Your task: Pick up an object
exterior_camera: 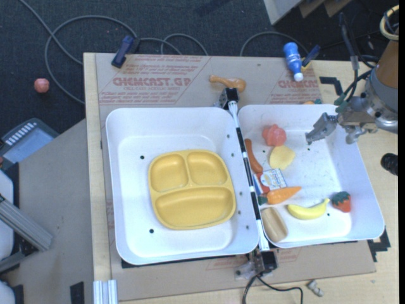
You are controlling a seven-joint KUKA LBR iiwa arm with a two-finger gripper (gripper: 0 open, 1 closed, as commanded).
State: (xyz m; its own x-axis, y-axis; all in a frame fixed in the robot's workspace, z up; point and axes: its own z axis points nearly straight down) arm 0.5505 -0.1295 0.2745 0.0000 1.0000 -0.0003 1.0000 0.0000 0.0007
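My gripper (314, 134) hangs over the upper part of the right-hand shallow white bin (361, 170), its two grey fingers spread apart with nothing between them. The nearest toys lie to its left: a round pink-red plastic fruit (274, 134) and, just below it, a pale yellow rounded plastic piece (282, 158), the two close together and near the divider between the bins. Lower in the bin lie an orange plastic carrot (283, 195) and a yellow plastic banana (308, 209), long axes running roughly left to right, with a small red plastic strawberry (342, 201) at the banana's right tip. My arm reaches in from the right, the wrist tilted down and leftward. I judge the pink-red fruit the closest target, a short move leftward.
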